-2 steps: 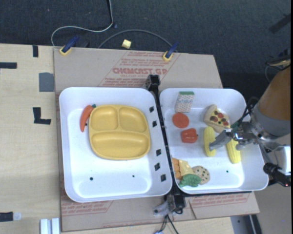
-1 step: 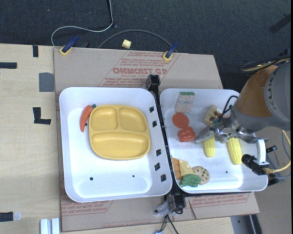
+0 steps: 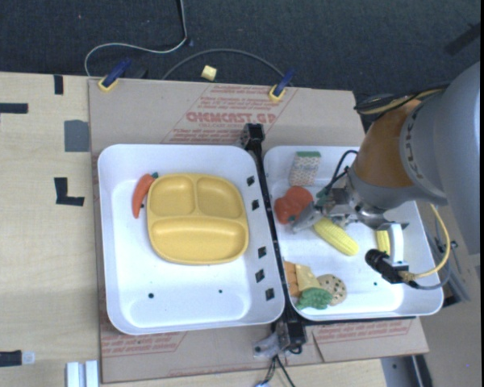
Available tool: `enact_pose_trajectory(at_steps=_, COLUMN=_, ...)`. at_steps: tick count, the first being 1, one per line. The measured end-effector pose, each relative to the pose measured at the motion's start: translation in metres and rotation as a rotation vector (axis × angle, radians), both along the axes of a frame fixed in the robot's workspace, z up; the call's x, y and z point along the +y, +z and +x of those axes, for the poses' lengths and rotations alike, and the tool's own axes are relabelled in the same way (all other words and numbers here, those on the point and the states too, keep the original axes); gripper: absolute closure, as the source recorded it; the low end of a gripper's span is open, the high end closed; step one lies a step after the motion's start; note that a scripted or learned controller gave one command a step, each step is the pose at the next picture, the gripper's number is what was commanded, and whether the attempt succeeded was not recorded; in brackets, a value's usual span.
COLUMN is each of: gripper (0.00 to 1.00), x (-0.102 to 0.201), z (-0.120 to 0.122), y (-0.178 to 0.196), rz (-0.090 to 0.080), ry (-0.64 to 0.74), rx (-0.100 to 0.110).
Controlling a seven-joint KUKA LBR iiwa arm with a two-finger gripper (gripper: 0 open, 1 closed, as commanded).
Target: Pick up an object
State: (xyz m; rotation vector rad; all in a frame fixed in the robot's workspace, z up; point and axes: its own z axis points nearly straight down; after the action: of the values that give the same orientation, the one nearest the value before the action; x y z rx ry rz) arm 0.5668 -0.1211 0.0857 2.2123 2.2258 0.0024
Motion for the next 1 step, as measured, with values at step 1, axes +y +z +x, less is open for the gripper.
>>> enact_pose_trajectory(at_steps=1, gripper=1.0, x=-0.0018, z=-0.0001, y=0.0104, rz=0.002, ry=-0.003, rx=0.0)
